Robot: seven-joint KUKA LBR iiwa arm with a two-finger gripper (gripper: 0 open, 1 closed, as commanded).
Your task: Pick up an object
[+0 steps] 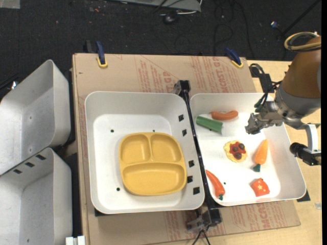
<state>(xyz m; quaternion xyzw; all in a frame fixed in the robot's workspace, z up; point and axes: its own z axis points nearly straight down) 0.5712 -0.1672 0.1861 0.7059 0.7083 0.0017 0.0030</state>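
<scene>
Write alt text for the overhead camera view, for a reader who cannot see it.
A grey arm's pincer hovers over the right bin, which holds a sausage, green block, small pizza, carrot, chili and red piece. The left bin holds a yellow tray.

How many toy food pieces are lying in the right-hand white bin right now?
6: orange sausage and green block at the far end, small pizza and carrot mid-bin, red chilli and red piece nearest. The arm could hide another.

Yellow sectioned tray [152, 164] in the left white bin [97, 137], cardboard sheet [153, 70] beneath both bins.
</scene>
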